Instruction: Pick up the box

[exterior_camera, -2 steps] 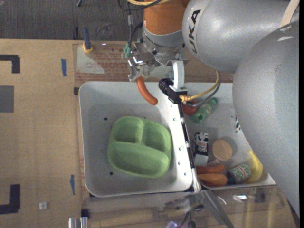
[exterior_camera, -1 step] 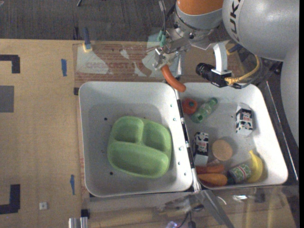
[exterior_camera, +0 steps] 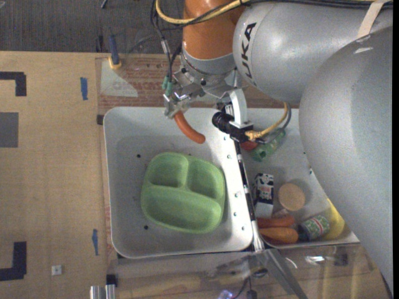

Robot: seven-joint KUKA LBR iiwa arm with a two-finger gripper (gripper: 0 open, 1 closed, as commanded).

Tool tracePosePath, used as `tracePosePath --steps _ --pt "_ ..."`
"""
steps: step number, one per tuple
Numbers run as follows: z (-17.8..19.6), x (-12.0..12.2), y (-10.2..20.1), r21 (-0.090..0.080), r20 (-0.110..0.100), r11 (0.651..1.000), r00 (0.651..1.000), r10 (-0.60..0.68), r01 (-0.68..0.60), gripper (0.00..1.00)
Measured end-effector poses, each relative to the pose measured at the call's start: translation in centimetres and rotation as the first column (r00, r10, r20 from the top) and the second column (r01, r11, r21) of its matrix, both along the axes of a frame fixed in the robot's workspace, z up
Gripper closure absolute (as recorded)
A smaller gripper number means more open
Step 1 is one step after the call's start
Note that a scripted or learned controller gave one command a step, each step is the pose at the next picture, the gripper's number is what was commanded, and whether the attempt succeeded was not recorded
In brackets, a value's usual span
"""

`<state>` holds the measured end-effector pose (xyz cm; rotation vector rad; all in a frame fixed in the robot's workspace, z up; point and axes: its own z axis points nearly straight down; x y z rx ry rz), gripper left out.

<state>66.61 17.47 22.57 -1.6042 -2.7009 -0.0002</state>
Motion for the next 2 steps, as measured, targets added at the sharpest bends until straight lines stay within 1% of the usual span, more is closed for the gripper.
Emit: tracePosePath --steps 1,2 --pt "4.4 0.1 -6.3 0.000 0.005 0.996 0.996 -0.086 0.086 1.00" --pt "9.4 0.1 -2.5 0.001 0.004 0.998 0.998 -0.063 0.063 1.00"
